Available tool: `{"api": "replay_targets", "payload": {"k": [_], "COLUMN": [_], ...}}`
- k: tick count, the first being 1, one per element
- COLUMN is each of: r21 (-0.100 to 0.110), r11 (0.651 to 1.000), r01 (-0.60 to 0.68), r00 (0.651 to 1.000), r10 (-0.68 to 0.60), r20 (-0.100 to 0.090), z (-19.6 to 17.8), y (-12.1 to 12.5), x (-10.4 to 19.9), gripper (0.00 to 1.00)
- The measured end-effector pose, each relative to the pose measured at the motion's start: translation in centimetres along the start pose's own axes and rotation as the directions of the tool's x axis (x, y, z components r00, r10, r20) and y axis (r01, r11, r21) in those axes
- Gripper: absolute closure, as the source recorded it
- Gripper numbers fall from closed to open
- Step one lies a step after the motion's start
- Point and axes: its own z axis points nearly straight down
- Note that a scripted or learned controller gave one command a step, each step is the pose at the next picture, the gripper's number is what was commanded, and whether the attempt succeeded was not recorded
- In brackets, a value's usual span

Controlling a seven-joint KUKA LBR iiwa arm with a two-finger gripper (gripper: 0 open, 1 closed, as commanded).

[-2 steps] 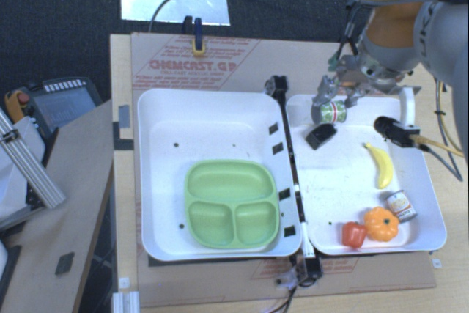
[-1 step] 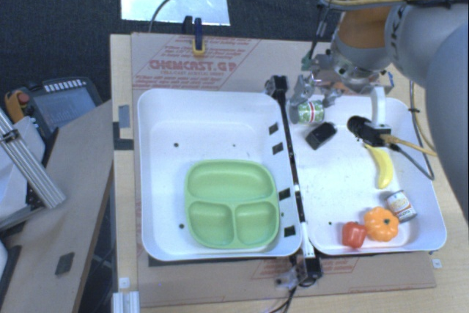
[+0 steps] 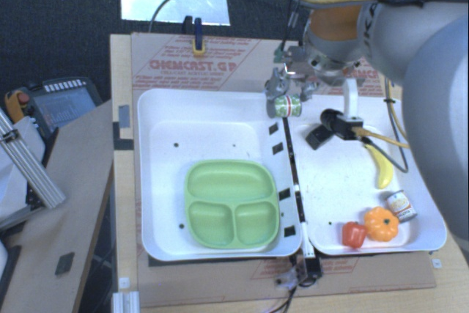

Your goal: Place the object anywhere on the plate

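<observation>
Right now my hand (image 3: 287,95) pinches a small can (image 3: 286,107) over the bins' divider; released early, it would miss the green plate (image 3: 231,203).

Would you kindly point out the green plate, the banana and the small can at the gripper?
green plate (image 3: 220,179), camera view, on its large upper compartment.
banana (image 3: 382,168), camera view, on its lower yellow body.
small can (image 3: 287,107), camera view, on its side label, just under the gripper (image 3: 287,93).

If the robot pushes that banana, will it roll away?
Probably not. The banana is long and curved and lies flat in the right bin, so it would likely slide or spin. It looks smooth, so maybe slippery to pinch.
</observation>
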Motion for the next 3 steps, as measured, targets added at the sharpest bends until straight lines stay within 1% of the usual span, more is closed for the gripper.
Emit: {"api": "replay_targets", "payload": {"k": [1,2,3], "r21": [0.002,0.0,0.001], "r11": [1.0,1.0,1.0], "r01": [-0.001,0.0,-0.005], "r00": [1.0,1.0,1.0], "r10": [0.001,0.0,0.005], "r20": [0.001,-0.001,0.002], "z": [0.2,0.5,0.5], "y": [-0.7,0.5,0.5], "x": [4.8,11.0,10.6], "gripper": [1.0,1.0,0.0]}}
